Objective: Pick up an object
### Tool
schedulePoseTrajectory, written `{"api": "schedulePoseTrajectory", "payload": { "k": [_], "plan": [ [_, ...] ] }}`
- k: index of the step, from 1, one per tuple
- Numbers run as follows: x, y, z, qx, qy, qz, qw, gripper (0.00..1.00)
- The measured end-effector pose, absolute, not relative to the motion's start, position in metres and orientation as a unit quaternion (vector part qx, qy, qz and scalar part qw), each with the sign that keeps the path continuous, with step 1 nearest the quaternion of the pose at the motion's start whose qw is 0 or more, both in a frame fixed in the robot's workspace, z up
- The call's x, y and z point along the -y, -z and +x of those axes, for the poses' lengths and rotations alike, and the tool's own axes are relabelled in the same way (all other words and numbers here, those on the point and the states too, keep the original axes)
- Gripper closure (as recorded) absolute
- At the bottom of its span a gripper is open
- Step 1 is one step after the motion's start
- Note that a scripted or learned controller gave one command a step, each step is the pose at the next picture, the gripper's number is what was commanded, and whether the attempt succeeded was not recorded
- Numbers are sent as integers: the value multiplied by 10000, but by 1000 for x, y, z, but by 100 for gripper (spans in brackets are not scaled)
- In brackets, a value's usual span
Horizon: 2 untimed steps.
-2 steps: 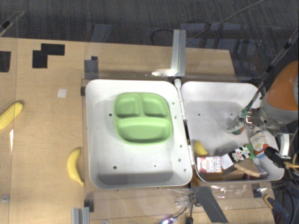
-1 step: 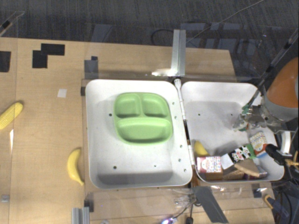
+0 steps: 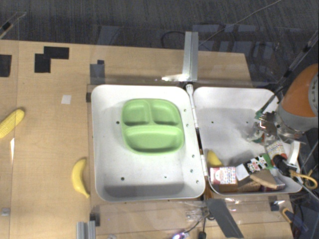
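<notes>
The right bin (image 3: 224,108) holds a cluster of objects along its near edge: a small yellow piece (image 3: 214,158), a red and white box (image 3: 223,175), a black and white item (image 3: 259,163) and a brown object (image 3: 264,181). My gripper (image 3: 260,128) hangs over the right side of this bin, just behind the cluster, below the orange band (image 3: 303,96) of the arm. Nothing is visibly held. The left bin (image 3: 107,133) carries a green divided plate (image 3: 151,125).
A yellow banana (image 3: 79,177) and a yellow corn cob (image 3: 11,123) lie on the wooden bench left of the bins. A metal post (image 3: 191,54) stands behind the divider between the bins. Cables hang at the far right.
</notes>
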State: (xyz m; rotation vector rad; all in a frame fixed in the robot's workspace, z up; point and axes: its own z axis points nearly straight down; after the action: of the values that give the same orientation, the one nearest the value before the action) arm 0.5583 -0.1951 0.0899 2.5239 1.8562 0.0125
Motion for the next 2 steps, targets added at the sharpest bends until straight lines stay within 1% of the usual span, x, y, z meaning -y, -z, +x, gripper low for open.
{"api": "schedulePoseTrajectory", "payload": {
  "k": [1,2],
  "plan": [
    [169,-90,571,-5817,-46,8134,55,100],
    [140,-89,620,-6493,-38,7605,46,100]
  ]
}}
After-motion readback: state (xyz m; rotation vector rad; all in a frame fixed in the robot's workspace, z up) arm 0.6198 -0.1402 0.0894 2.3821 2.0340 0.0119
